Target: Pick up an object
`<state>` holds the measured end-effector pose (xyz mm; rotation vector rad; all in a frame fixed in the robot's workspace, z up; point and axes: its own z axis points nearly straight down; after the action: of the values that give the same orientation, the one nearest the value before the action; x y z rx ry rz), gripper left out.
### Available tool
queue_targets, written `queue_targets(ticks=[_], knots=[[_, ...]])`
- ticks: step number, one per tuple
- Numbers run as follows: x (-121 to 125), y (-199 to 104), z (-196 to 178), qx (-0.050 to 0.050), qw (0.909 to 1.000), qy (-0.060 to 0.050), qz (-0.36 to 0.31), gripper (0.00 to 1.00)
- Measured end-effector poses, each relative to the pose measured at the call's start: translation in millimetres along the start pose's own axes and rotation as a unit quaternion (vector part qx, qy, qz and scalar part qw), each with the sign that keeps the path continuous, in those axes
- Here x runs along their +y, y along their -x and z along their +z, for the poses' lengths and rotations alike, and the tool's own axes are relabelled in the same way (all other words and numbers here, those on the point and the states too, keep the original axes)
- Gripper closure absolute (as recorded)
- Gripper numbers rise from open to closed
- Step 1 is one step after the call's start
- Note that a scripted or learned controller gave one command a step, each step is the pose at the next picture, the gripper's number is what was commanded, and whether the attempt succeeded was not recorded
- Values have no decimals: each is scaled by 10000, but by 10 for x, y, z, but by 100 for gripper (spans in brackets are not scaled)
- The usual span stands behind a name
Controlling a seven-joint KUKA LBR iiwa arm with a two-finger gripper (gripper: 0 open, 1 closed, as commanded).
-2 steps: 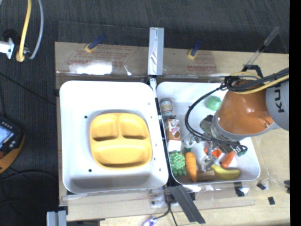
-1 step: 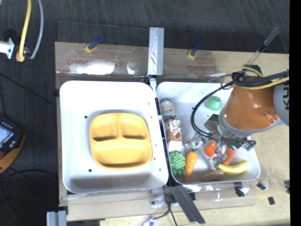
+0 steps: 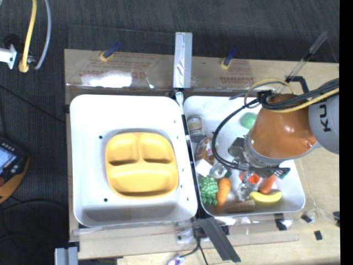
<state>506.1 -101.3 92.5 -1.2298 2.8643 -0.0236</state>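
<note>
Hovering grey-and-orange arm's gripper (image 3: 249, 176) low over right shallow white bin (image 3: 295, 195), prob. lining up a grab among clutter w/ orange plastic carrot (image 3: 223, 189), yellow plastic banana (image 3: 265, 196), green broccoli-like toy (image 3: 208, 189) just beside; pincer state: cannot tell.

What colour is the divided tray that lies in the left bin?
Yellow; the tray shows clearly in the camera view, inside the left white bin.
</note>
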Motion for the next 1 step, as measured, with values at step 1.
queue_targets(ticks=[1], knots=[[4, 7, -103, 20, 10000, 15, 6, 100]])
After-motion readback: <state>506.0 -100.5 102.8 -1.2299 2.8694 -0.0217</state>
